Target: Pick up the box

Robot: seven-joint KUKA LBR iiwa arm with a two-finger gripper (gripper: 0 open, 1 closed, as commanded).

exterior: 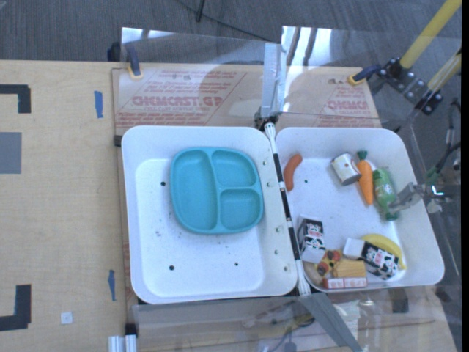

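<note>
The right bin (410,147) holds several box-like things. A small grey-white box (343,169) lies near its back, just left of a carrot (364,182). A black-and-white cow-print carton (313,235) stands by the bin's left wall. A second cow-print box (381,259) lies at the front right against a banana (387,245). A flat yellow-orange box (347,270) rests at the front rim among small toys.
A teal divided plate (217,190) lies in the left bin (146,218). In the right bin there are also an orange sausage (292,171) and a green bottle (383,191). A grey piece (412,195) lies across the right rim. Yellow poles (432,28) stand at the back right.
</note>
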